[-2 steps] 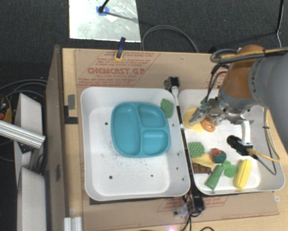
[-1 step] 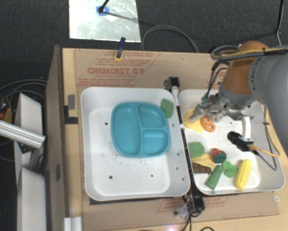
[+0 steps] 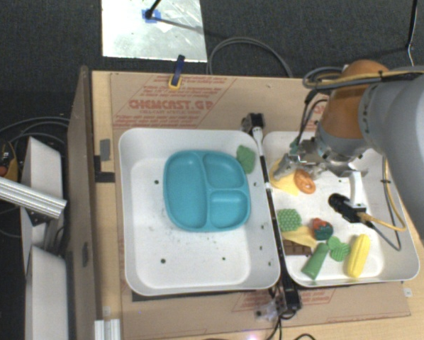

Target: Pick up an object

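scanning from the left, you had the left bin (image 3: 137, 211) holding a blue divided plate (image 3: 206, 190) near its middle. a small green piece (image 3: 246, 159) sat just off the plate's upper right corner, close to the wall beside the right bin (image 3: 393, 264). across that wall, the gripper (image 3: 296, 165) hung over the upper left part of the right bin; you could not tell from that view whether it was spread or closed on anything. a yellow piece (image 3: 286, 183) and an orange ring (image 3: 305, 184) lay just below it, side by side and seemingly touching. further down sat a bumpy green item (image 3: 290, 219), a red and teal item (image 3: 320, 227), a tilted green cylinder (image 3: 315, 261) and, furthest right, a yellow corn cob (image 3: 357, 255).
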Tool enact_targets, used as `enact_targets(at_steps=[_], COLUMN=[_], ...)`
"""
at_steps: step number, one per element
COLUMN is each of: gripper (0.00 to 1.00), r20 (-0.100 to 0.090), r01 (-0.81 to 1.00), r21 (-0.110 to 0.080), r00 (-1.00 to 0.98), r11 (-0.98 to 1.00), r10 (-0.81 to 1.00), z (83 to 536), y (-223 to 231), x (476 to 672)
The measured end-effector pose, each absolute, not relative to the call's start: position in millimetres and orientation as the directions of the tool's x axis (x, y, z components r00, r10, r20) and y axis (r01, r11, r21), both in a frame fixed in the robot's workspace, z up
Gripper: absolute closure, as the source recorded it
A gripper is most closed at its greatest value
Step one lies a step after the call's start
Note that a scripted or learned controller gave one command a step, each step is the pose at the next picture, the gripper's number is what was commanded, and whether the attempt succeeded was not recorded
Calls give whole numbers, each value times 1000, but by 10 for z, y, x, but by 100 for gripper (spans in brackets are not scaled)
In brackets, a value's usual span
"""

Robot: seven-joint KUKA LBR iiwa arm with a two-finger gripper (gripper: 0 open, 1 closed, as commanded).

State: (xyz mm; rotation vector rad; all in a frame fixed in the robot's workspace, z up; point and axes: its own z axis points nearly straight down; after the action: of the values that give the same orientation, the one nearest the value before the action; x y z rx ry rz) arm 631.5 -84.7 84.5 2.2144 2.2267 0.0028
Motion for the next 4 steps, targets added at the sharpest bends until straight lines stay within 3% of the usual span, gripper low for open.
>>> enact_targets(at_steps=[2,3,4], gripper=[0,0,0], r20=[0,0,-1], r01=[1000,1000,1000], r21=[1,5,0], r00=[-2,-5,-1], r11=[2,5,1], r10=[1000,1000,1000], z=[851,852,843], y=[-903,-841,-872], x=[6235,6429,6284])
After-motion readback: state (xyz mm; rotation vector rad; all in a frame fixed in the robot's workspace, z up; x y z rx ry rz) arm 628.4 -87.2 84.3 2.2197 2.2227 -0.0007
